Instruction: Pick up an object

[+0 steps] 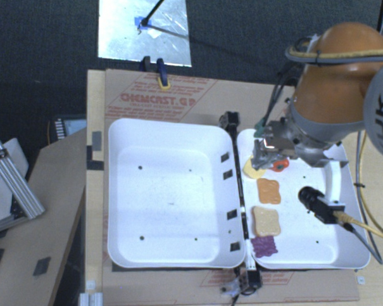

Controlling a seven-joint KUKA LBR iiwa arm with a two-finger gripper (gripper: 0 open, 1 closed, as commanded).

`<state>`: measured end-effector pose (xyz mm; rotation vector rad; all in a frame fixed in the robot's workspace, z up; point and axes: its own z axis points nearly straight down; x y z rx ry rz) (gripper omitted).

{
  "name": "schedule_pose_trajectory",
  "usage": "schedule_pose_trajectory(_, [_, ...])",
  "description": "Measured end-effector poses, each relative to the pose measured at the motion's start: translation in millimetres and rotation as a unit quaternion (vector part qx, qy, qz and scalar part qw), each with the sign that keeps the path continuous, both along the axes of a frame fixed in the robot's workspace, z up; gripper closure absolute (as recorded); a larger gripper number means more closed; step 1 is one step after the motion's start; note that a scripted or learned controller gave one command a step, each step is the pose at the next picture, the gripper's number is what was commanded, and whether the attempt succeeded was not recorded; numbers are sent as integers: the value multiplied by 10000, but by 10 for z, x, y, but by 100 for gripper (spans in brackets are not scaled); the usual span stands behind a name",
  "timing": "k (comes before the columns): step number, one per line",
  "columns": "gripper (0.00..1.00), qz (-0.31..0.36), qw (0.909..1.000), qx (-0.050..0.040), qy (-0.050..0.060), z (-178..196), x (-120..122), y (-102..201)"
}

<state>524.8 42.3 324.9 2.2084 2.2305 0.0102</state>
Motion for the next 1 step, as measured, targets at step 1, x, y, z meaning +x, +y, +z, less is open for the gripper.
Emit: schedule_pose_trajectory(1, [100,13,10000,19,-38,1147,-328,748])
